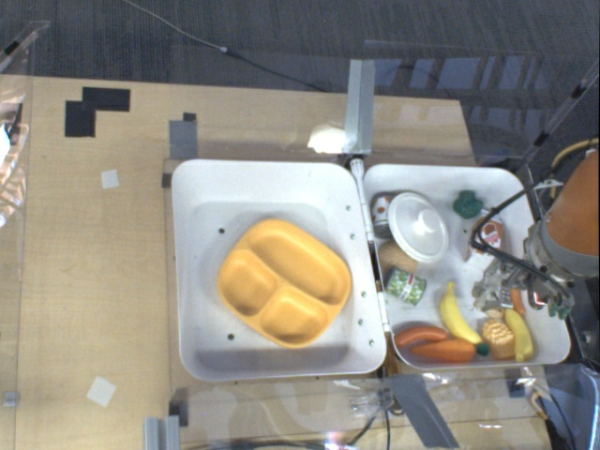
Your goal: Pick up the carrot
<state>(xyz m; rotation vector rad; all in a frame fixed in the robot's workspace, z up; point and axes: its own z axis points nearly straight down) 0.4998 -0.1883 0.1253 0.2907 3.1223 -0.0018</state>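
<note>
From my console I take the right bin [525, 178] as my landmark, since everything that matters sits inside it. The carrot [448, 351] lies along that bin's near wall, orange with a dark green tip pointing toward the arm's side, and a reddish sausage-shaped piece [419, 334] rests just behind it, touching or nearly so. Just beyond the carrot's green end stands a banana [457, 314], tilted, and a second yellow banana [518, 334] lies near the bin's near right corner with a small tan pastry-like item [497, 335] between the two. Toward the bin's far left corner sits a white lidded pot [418, 227], a small green-labelled can [405, 286] near its front, and a dark green toy [467, 203] by the far wall. The gripper [495, 287] hangs over the bin's right half, above the bananas and apart from the carrot; I cannot tell how its tool stands from this slant. The arm [572, 216] enters over the bin's right wall. The left bin [187, 251], sharing the landmark's left wall, holds a yellow divided plate [284, 280].
</note>
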